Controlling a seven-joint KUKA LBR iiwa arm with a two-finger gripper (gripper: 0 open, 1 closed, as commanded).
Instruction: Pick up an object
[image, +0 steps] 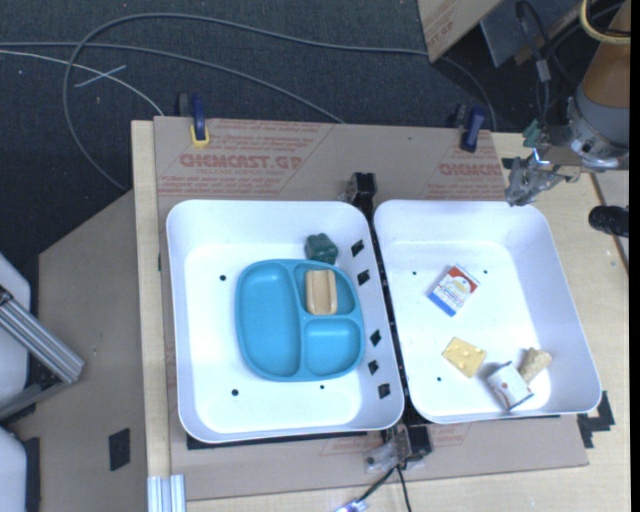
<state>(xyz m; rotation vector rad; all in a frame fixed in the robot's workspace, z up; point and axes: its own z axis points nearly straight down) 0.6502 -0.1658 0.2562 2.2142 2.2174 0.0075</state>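
Bench (100, 300) carries 2 white bins side by side. Left bin (200, 400) has a blue tray (270, 325) with 3 compartments; a tan block (321, 292) lies in the tray's upper right compartment, and a dark green lump (321, 247) sits just beyond the tray's far edge, on the bin floor. Right bin (540, 260) holds 4 small things: a red, white and blue packet (453, 290) near its middle, a yellow wedge (463, 356) nearer the front, then a white and red carton (508, 386) touching or just beside a tan piece (535, 363) at the front right.

Pincer (522, 192) hangs over the far right corner of the right bin, about at its rim, well apart from every item. Nothing is between its fingers; how wide they stand I cannot tell, as they are small and blurred.

By my reading, the task is at its start: approach, with no object chosen or touched. Next move calls for travelling toward the front of the bin, centring over 1 item standing clear of its neighbours, the packet being nearest, then descending with the fingers spread to either side of it.
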